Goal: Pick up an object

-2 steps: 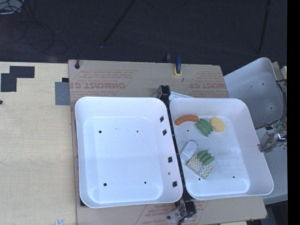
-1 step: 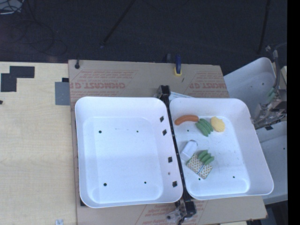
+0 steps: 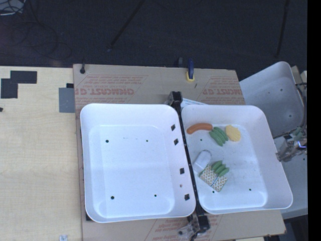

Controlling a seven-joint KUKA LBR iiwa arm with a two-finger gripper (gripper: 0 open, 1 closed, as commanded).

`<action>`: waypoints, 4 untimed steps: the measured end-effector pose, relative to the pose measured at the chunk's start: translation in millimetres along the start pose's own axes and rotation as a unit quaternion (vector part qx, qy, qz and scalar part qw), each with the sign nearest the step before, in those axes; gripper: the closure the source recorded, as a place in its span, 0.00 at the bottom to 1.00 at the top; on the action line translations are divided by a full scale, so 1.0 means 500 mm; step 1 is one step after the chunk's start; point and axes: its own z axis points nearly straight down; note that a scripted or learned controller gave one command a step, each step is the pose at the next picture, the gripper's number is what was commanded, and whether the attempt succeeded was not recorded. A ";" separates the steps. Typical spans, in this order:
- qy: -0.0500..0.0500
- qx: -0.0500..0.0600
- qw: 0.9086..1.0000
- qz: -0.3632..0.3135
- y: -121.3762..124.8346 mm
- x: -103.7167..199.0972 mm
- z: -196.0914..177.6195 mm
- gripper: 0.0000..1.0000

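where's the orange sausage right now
The orange sausage lies in the right bin, near its far left corner, just left of a green piece and a yellow piece.

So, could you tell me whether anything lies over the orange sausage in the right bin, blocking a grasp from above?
Nothing visible lies over the orange sausage. A green piece sits close by its right end as the view shows it; touching or not, I cannot tell.

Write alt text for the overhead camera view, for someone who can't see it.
Two shallow white bins sit side by side on a bench. The right bin holds an orange sausage, green pods, a yellow piece, a checkered packet and a pale cup.
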 end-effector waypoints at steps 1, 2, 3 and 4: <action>0.003 0.002 1.000 -0.008 0.038 0.213 0.176 1.00; 0.001 -0.008 1.000 -0.009 0.165 0.381 0.033 1.00; 0.000 -0.003 1.000 0.000 -0.003 0.257 -0.031 1.00; -0.002 -0.009 1.000 -0.004 0.155 0.263 -0.172 1.00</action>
